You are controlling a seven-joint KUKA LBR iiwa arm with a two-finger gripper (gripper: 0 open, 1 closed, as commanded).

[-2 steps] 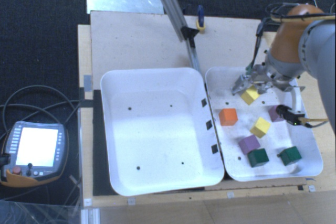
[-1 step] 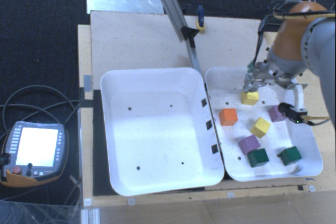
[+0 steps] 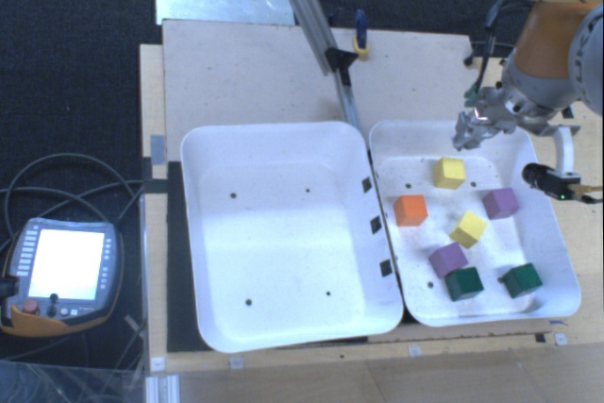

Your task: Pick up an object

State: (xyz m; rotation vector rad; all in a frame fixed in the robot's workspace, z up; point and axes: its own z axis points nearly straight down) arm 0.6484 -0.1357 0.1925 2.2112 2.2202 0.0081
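The right bin [image 3: 557, 250] holds several small blocks: a yellow one [image 3: 449, 172] near the back, an orange one [image 3: 411, 210] at the left, a purple one [image 3: 500, 202], a second yellow one [image 3: 469, 228], a second purple one [image 3: 448, 259] and two dark green ones [image 3: 463, 283] [image 3: 521, 279] at the front. My gripper [image 3: 469, 135] hangs over the bin's back rim, up and to the right of the near yellow block. Nothing shows between its tips, and its fingers are too small and dark to read.
The left bin [image 3: 203, 203] sits beside the right one, joined by black clips along the shared edge. A slanted metal pole [image 3: 307, 0] with a clamp rises behind the bins. A teach pendant [image 3: 58, 274] with cables lies left of the bench.
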